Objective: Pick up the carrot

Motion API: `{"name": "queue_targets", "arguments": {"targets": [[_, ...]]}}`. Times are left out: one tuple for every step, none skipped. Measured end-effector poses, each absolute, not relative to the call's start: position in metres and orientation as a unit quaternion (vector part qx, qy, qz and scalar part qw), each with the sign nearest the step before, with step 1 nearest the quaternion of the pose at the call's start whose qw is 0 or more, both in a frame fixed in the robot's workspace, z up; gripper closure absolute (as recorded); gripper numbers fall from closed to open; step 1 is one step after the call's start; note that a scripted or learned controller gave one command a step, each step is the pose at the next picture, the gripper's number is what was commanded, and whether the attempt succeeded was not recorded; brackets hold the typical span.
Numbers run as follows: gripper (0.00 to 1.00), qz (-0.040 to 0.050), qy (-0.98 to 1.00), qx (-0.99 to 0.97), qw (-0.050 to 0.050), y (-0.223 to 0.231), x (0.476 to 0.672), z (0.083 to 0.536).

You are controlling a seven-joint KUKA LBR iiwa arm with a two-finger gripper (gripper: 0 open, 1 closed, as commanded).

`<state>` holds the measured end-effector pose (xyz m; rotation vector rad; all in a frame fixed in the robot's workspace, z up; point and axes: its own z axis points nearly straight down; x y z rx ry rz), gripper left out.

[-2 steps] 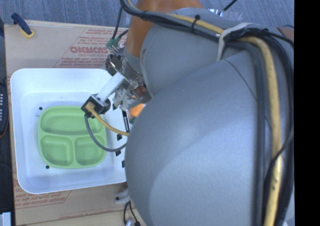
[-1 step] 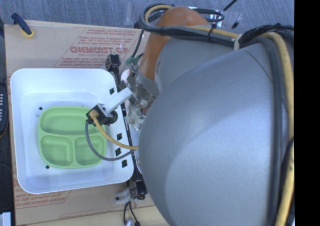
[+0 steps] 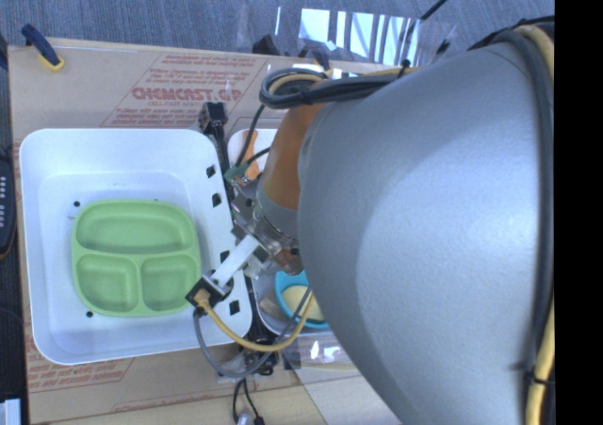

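The grey arm with its orange band (image 3: 283, 164) reaches over the right bin (image 3: 240, 305) and hides most of it. The gripper (image 3: 252, 225) hangs below the band at the right bin's left wall, wrapped in cables and brackets. A small orange patch (image 3: 247, 144), possibly the carrot, peeks out at the bin's far left corner, just left of the orange band and a little beyond the gripper. Most of that patch is hidden behind cables.
The left bin (image 3: 38, 225) holds a green divided plate (image 3: 137, 258). A blue bowl (image 3: 292, 305) with something yellow in it sits at the near side of the right bin, partly under the arm. A yellow cable (image 3: 236, 334) loops over the bin's near edge.
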<state>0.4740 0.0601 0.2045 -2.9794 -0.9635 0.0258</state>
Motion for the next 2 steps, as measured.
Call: {"name": "queue_targets", "arguments": {"targets": [[1.00,0.0067,-0.192,-0.981,0.003,0.091,0.474,0.201],[1.00,0.0024,-0.270,-0.963,0.004,0.147,0.476,0.094]]}}
